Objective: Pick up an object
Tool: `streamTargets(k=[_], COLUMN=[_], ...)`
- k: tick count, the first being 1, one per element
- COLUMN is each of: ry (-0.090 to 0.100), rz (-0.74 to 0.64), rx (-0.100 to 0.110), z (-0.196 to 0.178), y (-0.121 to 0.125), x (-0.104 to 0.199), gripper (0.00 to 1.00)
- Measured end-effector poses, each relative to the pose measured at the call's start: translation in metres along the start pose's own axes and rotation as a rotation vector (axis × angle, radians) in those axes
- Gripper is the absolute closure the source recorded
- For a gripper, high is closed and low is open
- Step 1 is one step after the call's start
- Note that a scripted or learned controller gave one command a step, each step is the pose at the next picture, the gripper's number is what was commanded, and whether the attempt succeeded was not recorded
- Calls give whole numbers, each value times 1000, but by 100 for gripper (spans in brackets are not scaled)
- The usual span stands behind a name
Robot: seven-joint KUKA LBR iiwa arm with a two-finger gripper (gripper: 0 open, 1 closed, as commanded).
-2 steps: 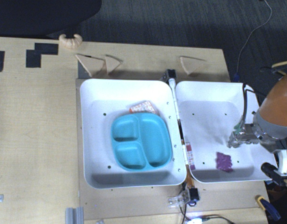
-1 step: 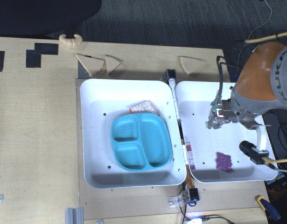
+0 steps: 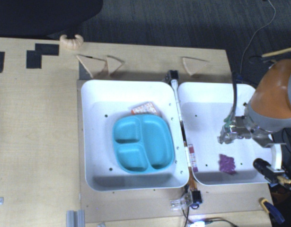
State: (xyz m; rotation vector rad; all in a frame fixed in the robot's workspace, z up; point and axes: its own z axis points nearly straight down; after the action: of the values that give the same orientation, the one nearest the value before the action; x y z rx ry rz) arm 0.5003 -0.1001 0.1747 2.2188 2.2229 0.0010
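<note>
Worktop (image 3: 36, 141): we see pale wood carrying two shallow white bins side by side, with dark carpet beyond its far edge.
Left bin (image 3: 95, 174): we find a blue divided plate (image 3: 144, 143) lying flat near the middle, three compartments facing up.
Packet (image 3: 145, 109): we note a small red-and-white packet just behind the plate, its near edge tucked against the plate's rim.
Right bin (image 3: 202, 108): we see a purple lump (image 3: 226, 163) resting on the floor near the front wall, toward the right side.
Arm (image 3: 275, 98): we see it reach in from the right, its orange band over the right bin's far right corner.
Claw (image 3: 229, 132): we place it above the right bin's floor, just behind the purple lump and apart from it; we cannot tell how far its fingers are spread, and we see nothing between them.
Divider (image 3: 182, 126): we see a dark strip running between the bins.
</note>
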Motion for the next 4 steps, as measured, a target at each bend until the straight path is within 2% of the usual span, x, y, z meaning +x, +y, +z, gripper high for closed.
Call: streamTargets(k=[1, 2, 3, 4], ry=[2, 0, 2, 1], rz=[-3, 0, -4, -2], rx=[0, 1, -2, -2], z=[-17, 58, -10, -10], y=[-13, -14, -13, -13], x=[56, 11, 113, 113], gripper=[100, 100, 100, 0])
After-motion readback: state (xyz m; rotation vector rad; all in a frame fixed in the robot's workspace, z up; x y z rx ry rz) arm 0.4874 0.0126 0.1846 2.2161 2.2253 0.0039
